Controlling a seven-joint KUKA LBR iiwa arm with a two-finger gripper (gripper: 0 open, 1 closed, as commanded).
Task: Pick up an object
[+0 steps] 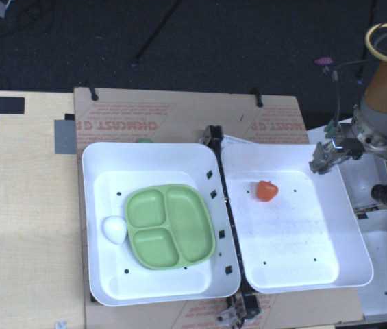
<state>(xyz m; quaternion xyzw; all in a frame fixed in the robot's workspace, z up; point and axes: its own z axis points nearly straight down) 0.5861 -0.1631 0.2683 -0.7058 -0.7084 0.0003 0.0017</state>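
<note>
The tray (169,226) fills the left bin; my claw (320,160), grip state unclear, hovers right of the tomato (266,190), to approach it.

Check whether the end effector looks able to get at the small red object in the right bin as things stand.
Probably yes. The end effector hovers over the right bin's upper right corner, and the small red object lies alone on the open floor, with nothing beside or over it.
</note>
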